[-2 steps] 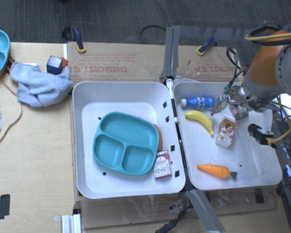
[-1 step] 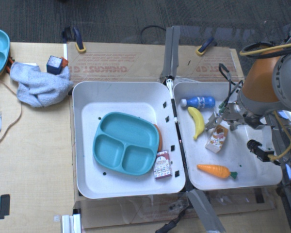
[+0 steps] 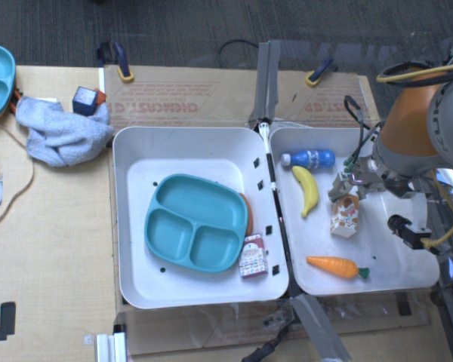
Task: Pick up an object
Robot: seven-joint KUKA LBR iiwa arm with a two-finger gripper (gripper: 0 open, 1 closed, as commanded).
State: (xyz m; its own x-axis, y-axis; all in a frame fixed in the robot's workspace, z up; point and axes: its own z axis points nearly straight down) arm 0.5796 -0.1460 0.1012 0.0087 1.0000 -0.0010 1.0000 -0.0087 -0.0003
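My gripper [image 3: 345,188] hangs over the right bin [image 3: 408,277], coming in from the right. Directly below it stands a small white carton [image 3: 346,217] with a printed face, its top touching or just under the gripper's tip. A yellow banana [image 3: 307,191] lies left of the gripper. Behind the banana lies a blue bottle [image 3: 309,158] with a white cap. An orange carrot [image 3: 334,266] rests near the bin's front wall.
The left bin [image 3: 132,277] holds a teal divided plate [image 3: 196,222] and a small red-and-white box [image 3: 253,258] at the plate's front right. A grey cloth [image 3: 64,132] and a small blue cube [image 3: 84,99] lie on the bench at the back left.
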